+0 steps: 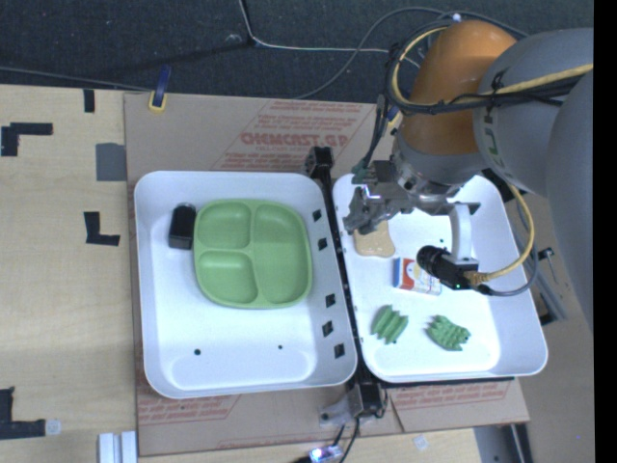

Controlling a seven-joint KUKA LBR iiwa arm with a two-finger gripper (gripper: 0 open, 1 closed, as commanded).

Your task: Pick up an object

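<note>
My gripper (363,219) hangs over the upper left part of the right bin (501,355), directly above a tan, bread-like piece (376,243). Its fingers point down at that piece's top edge; I cannot tell how far apart they stand. Nothing shows held between them. A small white carton with red and blue print (409,276) lies just right of the tan piece. Two green toy vegetables lie lower in the same bin: a bean-like one (388,324) and a leafy one (447,334).
The left bin (159,355) holds a green divided plate (253,252) and a small black block (181,227) to the plate's left. A black divider (335,287) runs between the bins. The arm's orange band (455,61) looms over the right bin's upper half.
</note>
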